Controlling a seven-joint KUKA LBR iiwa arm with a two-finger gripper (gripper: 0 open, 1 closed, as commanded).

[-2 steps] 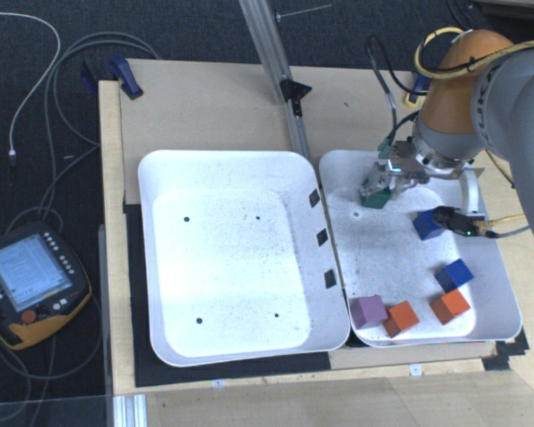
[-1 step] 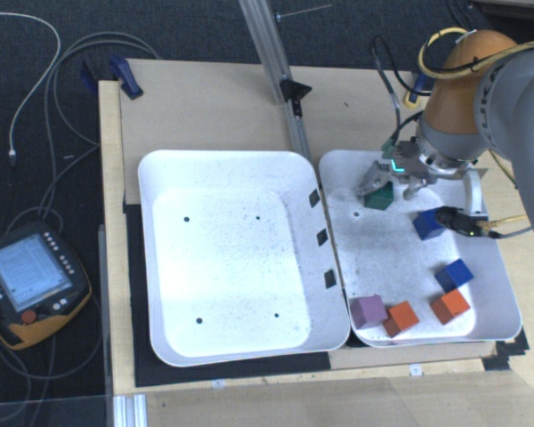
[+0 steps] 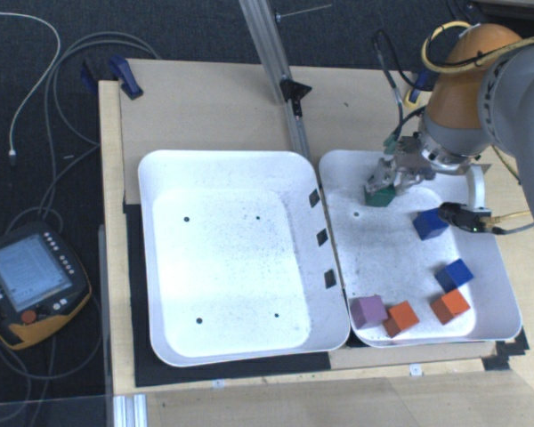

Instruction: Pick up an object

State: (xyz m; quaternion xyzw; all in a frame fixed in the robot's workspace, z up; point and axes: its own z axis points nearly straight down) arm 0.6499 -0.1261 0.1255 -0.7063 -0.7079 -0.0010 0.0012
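Observation:
My gripper (image 3: 381, 185) is low over the far left part of the right bin (image 3: 356, 247). A small green block (image 3: 380, 197) sits right at its tip, partly hidden by it; I cannot tell whether it is gripped or just lying under it. To the gripper's right lies a blue block (image 3: 430, 224). A second blue block (image 3: 453, 274), two orange blocks (image 3: 450, 306) (image 3: 400, 318) and a purple block (image 3: 368, 310) lie along the bin's near side.
The left bin (image 3: 160, 238) stands beside the right one, with a row of black clips (image 3: 322, 237) where their rims meet. A metal post (image 3: 271, 52) rises behind the bins. A teach pendant (image 3: 27, 278) lies off the bench at left.

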